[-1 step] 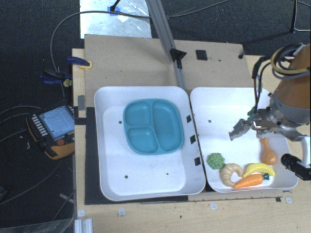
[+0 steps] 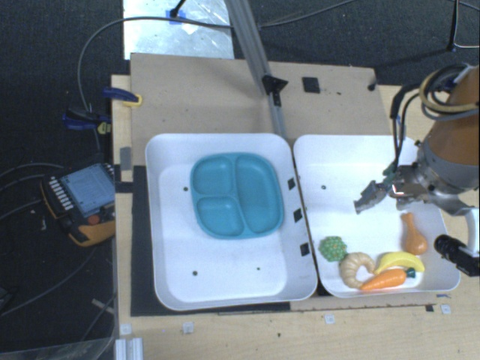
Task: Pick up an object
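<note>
Gripper (image 2: pixel 373 196) poised over right bin (image 2: pixel 337 163), well apart from the toys; finger state impossible to tell. Broccoli (image 2: pixel 332 247), croissant (image 2: pixel 354 267), carrot (image 2: pixel 384 280), banana (image 2: pixel 400 260) and drumstick (image 2: pixel 412 235) clustered at near edge. Blue divided plate (image 2: pixel 237 195) in left bin (image 2: pixel 169 223).

Bench (image 2: pixel 225 88) w/ 2 white bins (image 2: pixel 172 276) side by side

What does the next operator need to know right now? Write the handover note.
Gripper: above the right bin, nothing visibly held.
Things: broccoli, croissant, carrot, banana and chicken drumstick cluster in that bin's near right corner. Blue divided plate lies in the left bin.
Done: nothing picked.
Left: descend onto one item, grasp, lift.
</note>
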Robot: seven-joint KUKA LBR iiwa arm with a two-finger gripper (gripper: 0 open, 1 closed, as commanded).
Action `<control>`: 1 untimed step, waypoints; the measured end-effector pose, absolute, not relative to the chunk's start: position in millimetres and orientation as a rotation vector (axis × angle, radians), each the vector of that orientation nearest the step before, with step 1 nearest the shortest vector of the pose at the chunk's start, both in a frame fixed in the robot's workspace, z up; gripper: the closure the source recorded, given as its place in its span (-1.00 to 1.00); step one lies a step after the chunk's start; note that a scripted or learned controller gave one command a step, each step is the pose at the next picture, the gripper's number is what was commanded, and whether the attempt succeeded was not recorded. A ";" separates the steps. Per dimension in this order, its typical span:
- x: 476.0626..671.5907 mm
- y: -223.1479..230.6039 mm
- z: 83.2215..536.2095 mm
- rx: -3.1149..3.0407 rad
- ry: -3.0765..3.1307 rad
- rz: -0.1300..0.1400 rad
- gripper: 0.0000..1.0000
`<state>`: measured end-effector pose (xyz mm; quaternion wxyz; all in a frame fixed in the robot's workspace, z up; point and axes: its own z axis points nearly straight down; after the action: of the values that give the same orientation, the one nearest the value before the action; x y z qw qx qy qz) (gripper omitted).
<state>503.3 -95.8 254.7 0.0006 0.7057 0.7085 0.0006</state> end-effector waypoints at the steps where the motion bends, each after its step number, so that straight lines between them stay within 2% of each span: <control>1: 504.7 -96.2 193.5 2.220 2.223 0.000 -1.00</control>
<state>504.7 -96.2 193.5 -0.0001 0.7066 0.7076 0.0002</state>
